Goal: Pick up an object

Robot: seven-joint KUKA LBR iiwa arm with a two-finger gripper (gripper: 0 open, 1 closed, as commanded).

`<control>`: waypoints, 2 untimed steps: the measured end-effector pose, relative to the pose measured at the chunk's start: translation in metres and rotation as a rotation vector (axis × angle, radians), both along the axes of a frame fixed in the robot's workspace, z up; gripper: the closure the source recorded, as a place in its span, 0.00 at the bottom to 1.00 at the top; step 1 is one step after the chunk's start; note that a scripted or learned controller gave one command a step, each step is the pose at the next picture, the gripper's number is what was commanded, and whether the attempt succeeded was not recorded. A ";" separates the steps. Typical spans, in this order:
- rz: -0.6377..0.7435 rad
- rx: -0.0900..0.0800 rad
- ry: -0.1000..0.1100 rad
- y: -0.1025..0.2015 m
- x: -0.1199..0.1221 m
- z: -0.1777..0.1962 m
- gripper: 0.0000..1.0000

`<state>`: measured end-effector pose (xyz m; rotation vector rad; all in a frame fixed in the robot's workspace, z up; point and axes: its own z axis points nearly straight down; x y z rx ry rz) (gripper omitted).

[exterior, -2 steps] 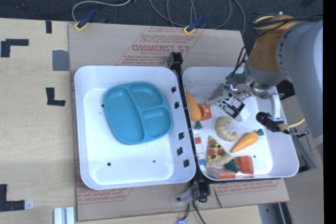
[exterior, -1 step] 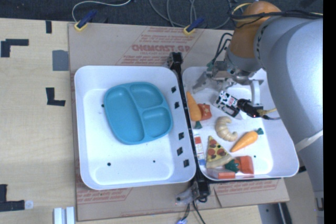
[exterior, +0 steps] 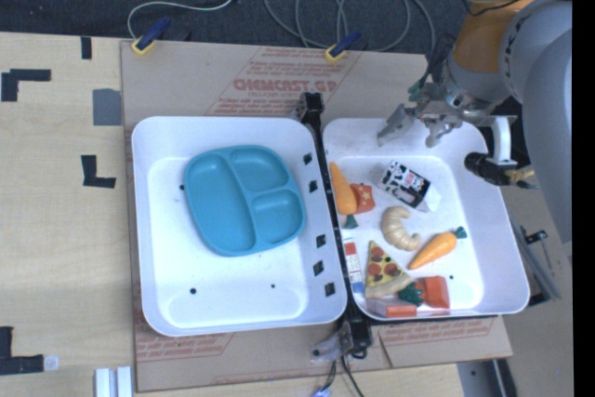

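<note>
Tool (exterior: 416, 127) spread, nothing between fingers, over rear of right bin (exterior: 493, 228). Carrot (exterior: 433, 248) lies diag., tip toward lower left, leafy end upper right.

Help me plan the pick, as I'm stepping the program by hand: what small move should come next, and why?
Probably lower the gripper toward the black-and-white box. Its fingers look spread and hold nothing, above the right bin's far end, and that box is the nearest item.

Lighting's bright and even from overhead on my end, shadows soft, mild glare off the white bins (exterior: 149, 144). Whole picture's a bit soft and grainy, my arm (exterior: 548, 60) blurriest.
</note>
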<state>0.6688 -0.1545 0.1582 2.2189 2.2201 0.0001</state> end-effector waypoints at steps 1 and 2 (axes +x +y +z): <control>-0.003 -0.008 -0.005 0.047 -0.042 -0.064 0.00; -0.009 -0.019 -0.017 0.049 -0.074 -0.069 0.00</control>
